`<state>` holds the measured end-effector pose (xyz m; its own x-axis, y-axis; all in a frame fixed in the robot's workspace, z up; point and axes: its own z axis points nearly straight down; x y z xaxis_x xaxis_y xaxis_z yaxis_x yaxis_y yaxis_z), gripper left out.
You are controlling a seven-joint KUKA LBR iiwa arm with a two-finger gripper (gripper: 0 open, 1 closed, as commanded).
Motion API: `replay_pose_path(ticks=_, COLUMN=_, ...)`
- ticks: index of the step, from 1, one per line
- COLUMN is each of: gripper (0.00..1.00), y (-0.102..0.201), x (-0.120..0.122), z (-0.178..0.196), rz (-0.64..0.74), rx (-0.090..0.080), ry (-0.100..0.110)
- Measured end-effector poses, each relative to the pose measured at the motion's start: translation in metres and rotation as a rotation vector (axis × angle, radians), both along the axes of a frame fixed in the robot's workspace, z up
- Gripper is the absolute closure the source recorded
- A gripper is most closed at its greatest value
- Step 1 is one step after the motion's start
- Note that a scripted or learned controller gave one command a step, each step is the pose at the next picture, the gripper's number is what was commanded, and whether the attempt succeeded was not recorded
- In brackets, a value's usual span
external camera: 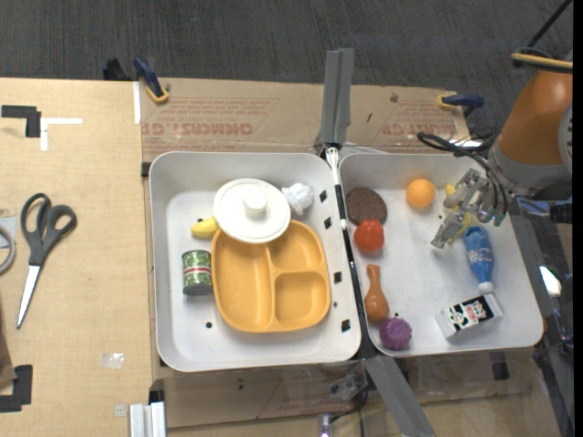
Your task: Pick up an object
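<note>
- Gripper [453, 228] hangs over the right bin [428, 330], toward its three o'clock side, with a blue bottle [478, 256] lying just at its five o'clock.
- That bottle looks to me like the likeliest thing to pick; it lies flat, cap end toward six o'clock, near the bin's right wall.
- Fingers are too blurred and tangled with a small yellow thing [458, 209] to read, so I cannot tell whether the jaws stand wide or narrow, and nothing shows between them.
- To do this step well, I'd say the tool should centre over the bottle's body, turn so the fingers straddle its short width, and go straight down before closing.
- A bottle that round may roll, so a squeeze at mid-body seems safer than one near the cap.
- The milk carton [469, 314] sits at the bottle's six o'clock, close enough to be nudged.
- The orange ball [420, 193] at the gripper's ten o'clock is well apart and an easier fallback.
- The arm [537, 126] comes in from three o'clock, orange band high, wrist tilted down and toward nine o'clock.
</note>
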<state>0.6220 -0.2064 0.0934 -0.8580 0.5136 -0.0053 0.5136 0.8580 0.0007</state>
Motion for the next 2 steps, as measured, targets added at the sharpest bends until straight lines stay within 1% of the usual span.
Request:
replay_pose_path(ticks=1, gripper=0.0, y=-0.011, x=-0.034, z=0.0, rz=-0.055, rx=0.006, ry=0.001)
replay_pose_path(ticks=2, gripper=0.0, y=-0.009, x=-0.071, z=0.0, rz=-0.11, rx=0.008, ry=0.001)
